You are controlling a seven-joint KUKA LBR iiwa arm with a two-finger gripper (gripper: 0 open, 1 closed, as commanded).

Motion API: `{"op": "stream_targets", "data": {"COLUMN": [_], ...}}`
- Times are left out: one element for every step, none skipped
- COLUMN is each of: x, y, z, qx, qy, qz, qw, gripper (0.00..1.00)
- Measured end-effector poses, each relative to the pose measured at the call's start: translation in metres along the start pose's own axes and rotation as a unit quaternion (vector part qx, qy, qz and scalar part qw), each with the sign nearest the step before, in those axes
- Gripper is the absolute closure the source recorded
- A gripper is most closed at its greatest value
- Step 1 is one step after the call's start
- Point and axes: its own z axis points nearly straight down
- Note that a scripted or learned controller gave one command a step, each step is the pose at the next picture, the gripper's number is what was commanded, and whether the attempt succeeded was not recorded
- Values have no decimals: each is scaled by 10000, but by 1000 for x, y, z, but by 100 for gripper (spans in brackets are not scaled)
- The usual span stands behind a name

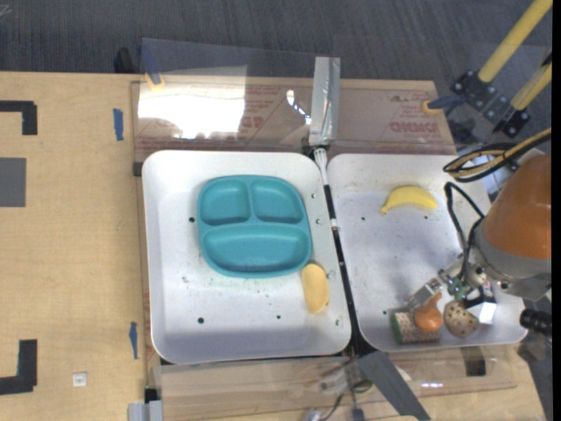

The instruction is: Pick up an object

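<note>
Gripper (441, 289) down in right bin (377, 235), front corner, right over orange ball (428, 320) by speckled ball (458, 319). Jaw state: can't tell. Nothing visibly lifted yet, so grasp & lift prob. left.

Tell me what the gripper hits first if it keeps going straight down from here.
Probably the small orange ball in the right bin: the gripper sits right above it, though depth is hard to judge.

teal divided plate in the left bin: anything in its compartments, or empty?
Empty. All three compartments of the teal plate show bare teal. The yellow lemon-like item lies beside it on the left bin floor.
</note>
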Motion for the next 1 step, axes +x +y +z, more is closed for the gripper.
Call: {"op": "stream_targets", "data": {"x": [11], "y": [21], "z": [0], "qx": [5], "qy": [10], "qz": [-1016], "qw": [9948], "gripper": [0]}}
